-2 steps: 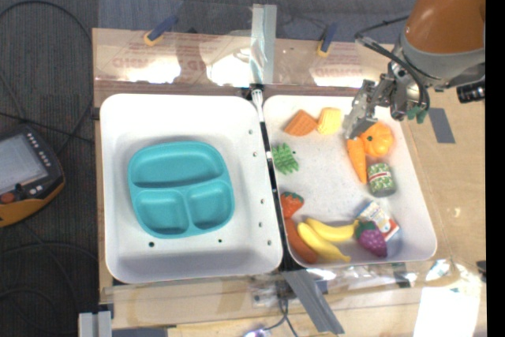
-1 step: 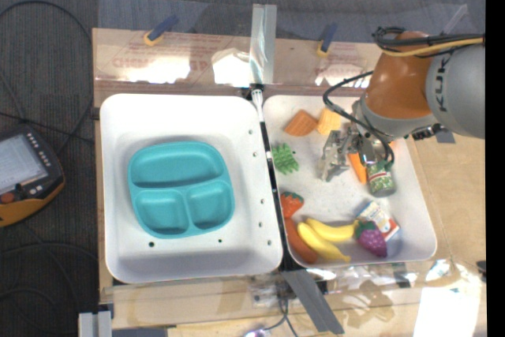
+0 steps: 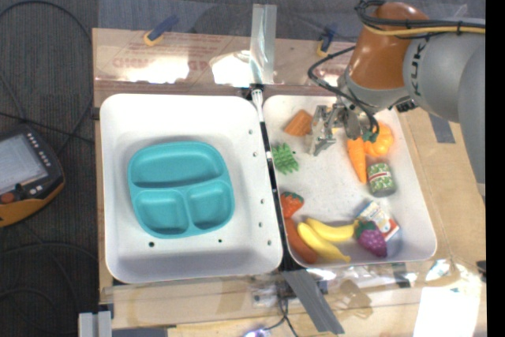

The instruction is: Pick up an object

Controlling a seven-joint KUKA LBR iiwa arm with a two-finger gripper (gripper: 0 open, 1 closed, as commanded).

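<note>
Arm: the grey arm [image 3: 442,75] sweeps in from the right, its orange band [image 3: 383,51] sitting above the wrist; it hangs over the far end of the right bin [image 3: 422,201]
Pincer: the pincer [image 3: 325,140] is down inside the right bin; its fingers [image 3: 321,143] look a little spread with nothing between them, tips low over the bin floor
Nearest pieces: an orange wedge [image 3: 299,123] lies just left of the pincer; a carrot [image 3: 357,156] lies just right of it, with an orange fruit [image 3: 382,140] tucked behind the carrot
Middle of bin: a green leafy piece [image 3: 285,160] sits by the left wall; a small green-labelled can [image 3: 382,177] rests below the carrot
Near end: a banana [image 3: 325,237], a strawberry [image 3: 291,204], purple grapes [image 3: 372,239] and a small carton [image 3: 379,217] crowd together
Left bin: the left bin [image 3: 134,118] holds a teal divided tray [image 3: 181,187]
Worktop: both bins sit side by side on the worktop [image 3: 158,63]
</note>
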